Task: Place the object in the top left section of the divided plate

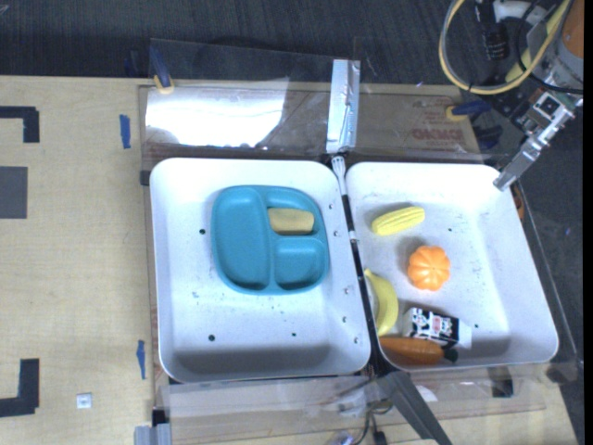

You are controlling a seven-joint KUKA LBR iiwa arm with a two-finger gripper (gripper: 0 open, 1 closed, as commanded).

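Note:
A blue divided plate (pixel 246 239) lies in the left bin (pixel 185 313). A tan, bread-like piece (pixel 291 221) rests in the plate's upper right section. The right bin (pixel 519 286) holds a yellow corn cob (pixel 398 219), an orange pumpkin (pixel 429 266), a yellow banana (pixel 384 304), a black-and-white carton (pixel 434 326) and an orange carrot (pixel 415 350). My gripper (pixel 515 167) hangs over the right bin's far right corner, well away from the plate. Nothing shows at its tip.
A clear plastic wall (pixel 222 109) stands behind the left bin, with a metal strip (pixel 343 105) at the divide. Yellow cables (pixel 482 35) loop at the upper right by the arm. Wooden bench surface (pixel 65 276) spreads to the left.

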